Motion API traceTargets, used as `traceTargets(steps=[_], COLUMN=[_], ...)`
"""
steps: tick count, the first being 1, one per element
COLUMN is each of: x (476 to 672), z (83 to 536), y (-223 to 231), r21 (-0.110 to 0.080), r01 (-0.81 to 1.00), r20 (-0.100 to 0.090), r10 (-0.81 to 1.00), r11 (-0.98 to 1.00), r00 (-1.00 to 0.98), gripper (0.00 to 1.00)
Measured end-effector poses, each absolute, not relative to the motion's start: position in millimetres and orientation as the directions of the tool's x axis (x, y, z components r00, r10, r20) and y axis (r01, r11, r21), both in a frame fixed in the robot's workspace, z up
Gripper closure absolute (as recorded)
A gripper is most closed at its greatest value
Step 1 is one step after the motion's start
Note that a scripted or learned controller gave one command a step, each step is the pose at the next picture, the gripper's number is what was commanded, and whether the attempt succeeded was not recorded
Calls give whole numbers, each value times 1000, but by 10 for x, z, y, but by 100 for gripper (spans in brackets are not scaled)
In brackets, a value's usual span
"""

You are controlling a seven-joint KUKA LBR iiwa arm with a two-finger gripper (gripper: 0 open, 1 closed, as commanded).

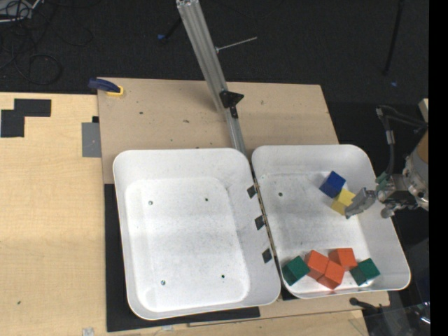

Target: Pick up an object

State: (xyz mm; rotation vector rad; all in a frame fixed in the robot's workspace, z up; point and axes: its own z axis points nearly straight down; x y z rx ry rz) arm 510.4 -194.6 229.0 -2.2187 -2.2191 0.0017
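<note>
Gripper (365, 203) at the right bin (301, 161)
Grip state: I can't tell; it sits just beside the yellow block (342, 201), blue block (333, 183) above.

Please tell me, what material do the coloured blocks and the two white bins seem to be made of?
Coloured blocks: probably painted wood or foam, with matte, flat colour and crisp edges. White bins: likely moulded plastic, with smooth rounded rims, a faint sheen and grey speckling. Neither is certain from this view.

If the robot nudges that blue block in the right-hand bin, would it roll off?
Probably not: the blue block has flat faces and square edges, so it should slide rather than roll. It looks rigid. It sits against the yellow block, which may shift with it.
</note>
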Motion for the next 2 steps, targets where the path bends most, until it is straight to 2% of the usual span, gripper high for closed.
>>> traceTargets(steps=[1, 2], x=[5102, 5095], z=[2291, 1849], y=[-1952, -1905], r21=[-3, -8], r01=[1000, 1000], r20=[1, 3], r10=[1000, 1000], r11=[-3, 0], r00=[3, 0], gripper=[0, 0])
